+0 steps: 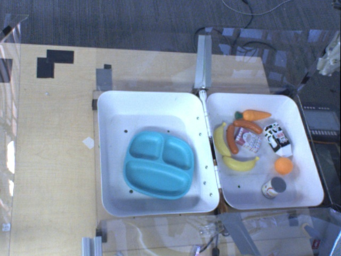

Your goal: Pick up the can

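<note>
The can point(273, 187) stands upright in the right bin point(306, 143), well apart from the gripper point(329, 62), whose opening cannot be told. Likely rigid, smooth and slippery: grasp across its round wall, clear of the orange point(284, 166)

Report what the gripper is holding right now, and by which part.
Nothing is seen held. The can lies untouched in the right bin, near its front edge.

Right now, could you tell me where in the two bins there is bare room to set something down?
The right bin is crowded: carrot, banana, sausage packet, milk carton, orange and can. Its front-left floor, between banana and can, is bare. In the left bin, the blue divided tray fills the middle; bare floor lies behind it and along the left wall.
</note>
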Available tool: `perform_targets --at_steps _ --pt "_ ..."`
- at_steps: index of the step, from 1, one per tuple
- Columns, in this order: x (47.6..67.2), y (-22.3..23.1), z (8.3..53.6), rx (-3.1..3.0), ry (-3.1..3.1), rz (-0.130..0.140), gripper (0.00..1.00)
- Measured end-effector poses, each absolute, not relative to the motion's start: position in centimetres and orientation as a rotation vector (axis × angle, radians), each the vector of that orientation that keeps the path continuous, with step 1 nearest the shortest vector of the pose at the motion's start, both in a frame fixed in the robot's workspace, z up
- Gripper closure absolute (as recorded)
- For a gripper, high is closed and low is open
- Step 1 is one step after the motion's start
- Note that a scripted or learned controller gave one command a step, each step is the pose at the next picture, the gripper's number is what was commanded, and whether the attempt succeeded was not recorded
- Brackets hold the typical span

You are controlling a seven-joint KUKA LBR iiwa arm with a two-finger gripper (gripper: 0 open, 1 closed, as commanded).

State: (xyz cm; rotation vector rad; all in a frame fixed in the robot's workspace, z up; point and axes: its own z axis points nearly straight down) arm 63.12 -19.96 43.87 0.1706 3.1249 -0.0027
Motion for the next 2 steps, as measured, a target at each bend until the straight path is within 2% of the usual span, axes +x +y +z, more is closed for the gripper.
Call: perform_targets --at_steps 1,2 --pt "63.3 -19.8 45.3 0.168 3.112 -0.005 1.00" --pt "59.3 -14.4 41.9 0.172 3.125 -0.001 1.00"
